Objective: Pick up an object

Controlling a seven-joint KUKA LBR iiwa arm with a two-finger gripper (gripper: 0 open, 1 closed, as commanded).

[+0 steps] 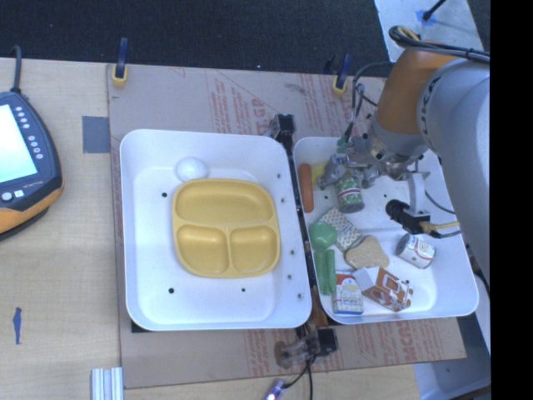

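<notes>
Several things crowd the bin point(454, 294) right under my fingers point(350, 176), and that is my main worry. A small labelled can point(351, 196) stands just beneath them and looks the likeliest thing to pick. An orange sausage point(306, 187) lies off to one side, and a patterned cloth point(337, 221) lies just past the can. The can is round and smooth, so I judge an off-centre squeeze could make it skid or tip onto the cloth, and I would lift with nothing. A low approach might also push it toward the sausage. I cannot tell how far my fingers are spread, or whether they touch the can at all, because my wrist hides them. My arm point(433, 90) reaches over the bin's far corner with the wrist bent steeply down, which puts the fingers low over the can.
</notes>
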